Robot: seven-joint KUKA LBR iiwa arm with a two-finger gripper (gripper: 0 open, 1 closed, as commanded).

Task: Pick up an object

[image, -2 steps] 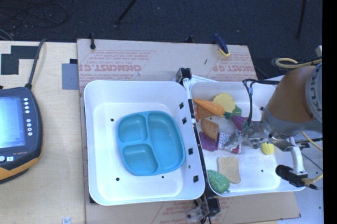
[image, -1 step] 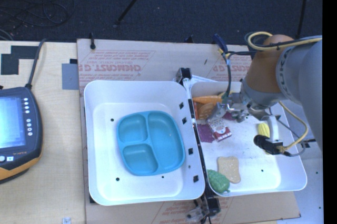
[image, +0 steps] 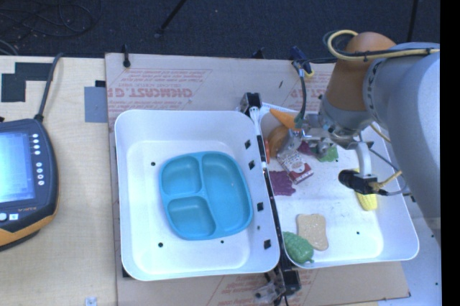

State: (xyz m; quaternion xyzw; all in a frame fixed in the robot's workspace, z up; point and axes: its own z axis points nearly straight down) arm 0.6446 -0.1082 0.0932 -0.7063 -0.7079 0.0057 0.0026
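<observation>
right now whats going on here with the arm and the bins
A grey arm reaches from the right into the right bin, its gripper low over a heap of small items near the bin's upper left corner. Nothing can be seen held. A beige slice, a green piece and a yellow piece lie apart in the same bin. The left bin holds a blue divided tray.

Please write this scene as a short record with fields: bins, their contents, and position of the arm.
left bin: blue divided plate
right bin: yellow banana-like toy, beige bread-shaped piece, green item, purple item, red-and-white packet
arm: over the right bin, upper part
claw: low near the packet; fingers unclear
</observation>
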